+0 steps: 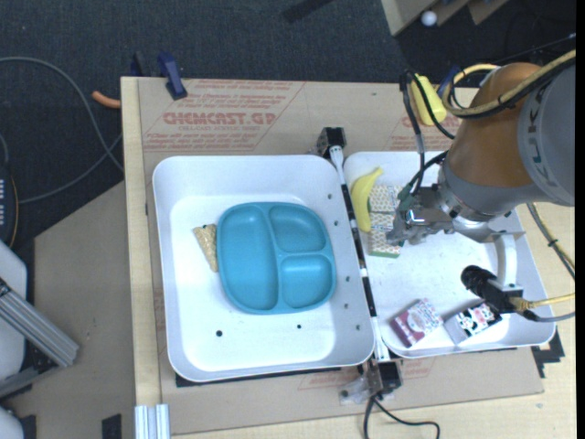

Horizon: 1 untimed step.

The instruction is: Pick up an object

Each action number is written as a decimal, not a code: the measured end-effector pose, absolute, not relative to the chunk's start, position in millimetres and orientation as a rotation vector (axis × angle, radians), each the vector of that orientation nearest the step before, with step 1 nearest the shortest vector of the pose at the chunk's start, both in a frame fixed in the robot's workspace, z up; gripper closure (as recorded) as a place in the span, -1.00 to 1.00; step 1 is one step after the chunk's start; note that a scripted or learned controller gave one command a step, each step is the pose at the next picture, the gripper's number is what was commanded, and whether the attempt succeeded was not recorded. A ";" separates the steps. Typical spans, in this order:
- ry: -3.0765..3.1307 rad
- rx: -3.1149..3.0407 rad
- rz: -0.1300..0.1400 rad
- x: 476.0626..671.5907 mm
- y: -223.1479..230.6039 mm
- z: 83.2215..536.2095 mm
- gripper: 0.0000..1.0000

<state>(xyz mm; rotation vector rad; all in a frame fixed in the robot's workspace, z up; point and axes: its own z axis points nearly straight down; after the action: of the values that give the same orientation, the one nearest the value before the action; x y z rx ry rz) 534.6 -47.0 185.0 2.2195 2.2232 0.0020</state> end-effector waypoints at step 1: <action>2.222 2.219 0.002 576.3 -18.8 228.1 1.00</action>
<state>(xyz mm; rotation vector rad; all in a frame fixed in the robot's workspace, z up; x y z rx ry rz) 576.3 -18.8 228.1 2.2194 2.2217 0.0021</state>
